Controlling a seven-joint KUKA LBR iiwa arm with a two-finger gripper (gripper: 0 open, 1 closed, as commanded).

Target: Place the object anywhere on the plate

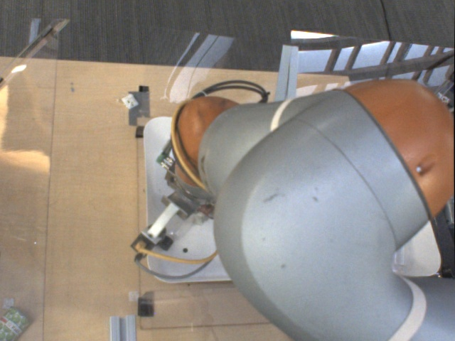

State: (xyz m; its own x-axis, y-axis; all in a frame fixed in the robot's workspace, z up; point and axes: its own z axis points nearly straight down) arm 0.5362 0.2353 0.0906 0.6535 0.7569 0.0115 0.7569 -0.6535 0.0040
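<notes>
Gripper low over white bin, mostly under arm; open/shut can't tell.

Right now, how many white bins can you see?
2. One bin at the view's left, half under the arm; the second bin shows just a corner at the right. The arm may hide more.

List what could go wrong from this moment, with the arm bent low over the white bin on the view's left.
1. The arm covers most of the bin, so this camera cannot confirm a grasp or a placement beneath it; a failed try might pass unnoticed.
2. The wrist hangs close to the bin's rim on the view's left, so a sideways move could strike the wall or shove the bin.
</notes>
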